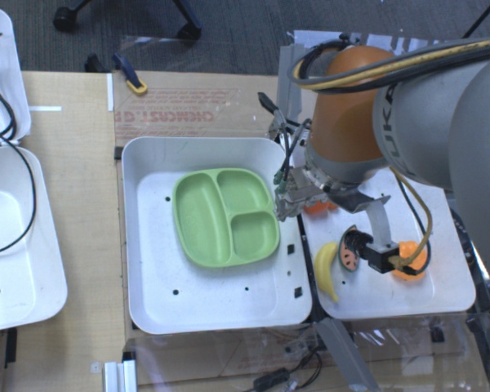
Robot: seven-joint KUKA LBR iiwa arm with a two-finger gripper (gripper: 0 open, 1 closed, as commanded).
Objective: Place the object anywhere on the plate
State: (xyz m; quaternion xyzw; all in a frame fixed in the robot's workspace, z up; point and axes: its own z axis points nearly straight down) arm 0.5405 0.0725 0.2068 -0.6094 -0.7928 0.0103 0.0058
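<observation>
**Inspector A:** Start with the plate.

**Inspector B:** A green plate with three compartments lies flat in the left white bin, slightly turned. All three compartments are bare.

**Inspector A:** Where are the objects, taken from that plate?

**Inspector B:** All to its right, in the right white bin. A yellow banana lies nearest the plate, just past the wall between the bins. Right of the banana is a dark, round piece with a reddish face, then an orange item partly hidden by a black part of the arm. A small orange-red item shows up and to the right of the plate, mostly covered by the arm.

**Inspector A:** The arm?

**Inspector B:** The grey arm, with its orange band, reaches in from the plate's right. The gripper sits at the plate's right edge, over the wall between the bins.

**Inspector A:** Its state?

**Inspector B:** I cannot tell; the view is too cluttered there. I see no object in it.

**Inspector A:** Surroundings?

**Inspector B:** Both bins rest on a wooden counter. Beyond the plate's upper left, a blue and yellow tool lies at the counter's far edge.
</observation>
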